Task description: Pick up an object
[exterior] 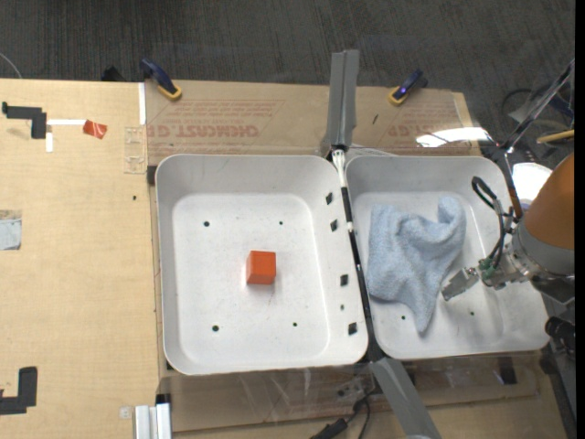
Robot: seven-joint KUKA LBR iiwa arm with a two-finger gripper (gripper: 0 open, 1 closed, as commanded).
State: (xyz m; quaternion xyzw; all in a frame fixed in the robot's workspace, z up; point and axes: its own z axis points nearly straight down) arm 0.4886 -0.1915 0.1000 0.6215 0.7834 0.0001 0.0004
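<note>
arm (553, 231): orange band, grey wrist below | cable: thin black loop along wrist | gripper (460, 284): small grey metal finger, green bits at base

The bench (73, 245) is topped with tan board on the left and brown cardboard (247, 122) behind the bins. 2 shallow white bins sit on it side by side, touching at their inner rims: the left bin (183, 337) and the right bin (530, 332). 2 blue-and-yellow clamps (161, 79) (406, 86) grip the cardboard's far edge. A small red piece (94, 129) lies on the board at far left.
</note>
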